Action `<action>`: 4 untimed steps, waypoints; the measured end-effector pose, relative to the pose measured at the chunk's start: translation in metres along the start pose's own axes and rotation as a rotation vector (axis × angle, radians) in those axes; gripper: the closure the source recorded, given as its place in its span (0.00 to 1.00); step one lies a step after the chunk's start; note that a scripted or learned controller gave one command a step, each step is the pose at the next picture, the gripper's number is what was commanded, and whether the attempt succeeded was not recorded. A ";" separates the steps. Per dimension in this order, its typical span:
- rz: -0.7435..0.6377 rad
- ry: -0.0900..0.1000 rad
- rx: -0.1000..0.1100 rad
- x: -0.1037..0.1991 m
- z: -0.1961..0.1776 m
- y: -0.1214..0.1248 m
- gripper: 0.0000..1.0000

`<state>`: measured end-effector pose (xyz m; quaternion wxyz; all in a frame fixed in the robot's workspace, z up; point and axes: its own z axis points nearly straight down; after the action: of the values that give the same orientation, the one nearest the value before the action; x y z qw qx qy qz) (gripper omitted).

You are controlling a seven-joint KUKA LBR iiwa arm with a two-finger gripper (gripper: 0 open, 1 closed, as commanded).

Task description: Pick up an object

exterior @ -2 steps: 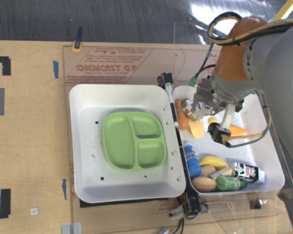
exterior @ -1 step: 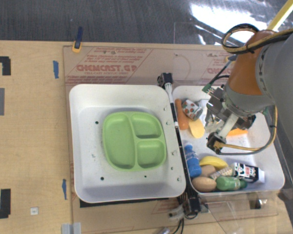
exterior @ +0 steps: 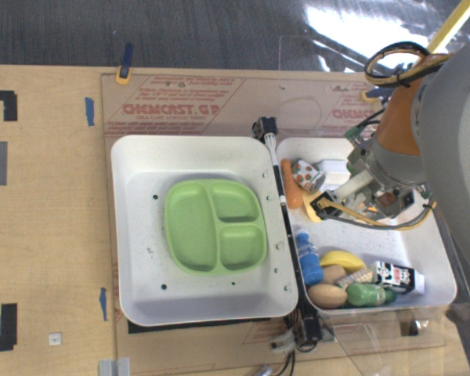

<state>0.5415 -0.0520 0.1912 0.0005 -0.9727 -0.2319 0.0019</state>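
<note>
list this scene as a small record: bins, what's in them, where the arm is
left bin: holds a green divided plate
right bin: holds several small things
right bin, left wall: orange carrot, spotted white object beside it
right bin, near end: blue object, banana, tan egg-shaped object, green object, black-and-white tube
arm: over the far part of the right bin
</note>
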 end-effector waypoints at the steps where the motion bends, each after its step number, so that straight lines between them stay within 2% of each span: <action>1: 0.228 -0.004 0.008 -0.035 -0.001 -0.013 1.00; 2: 0.203 0.003 0.005 -0.033 0.096 0.027 1.00; 3: 0.203 0.000 0.005 -0.034 0.097 0.026 0.00; 4: 0.263 0.005 -0.002 0.043 0.102 0.075 0.00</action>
<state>0.6135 -0.0992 0.0886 -0.0002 -0.9948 -0.1022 -0.0008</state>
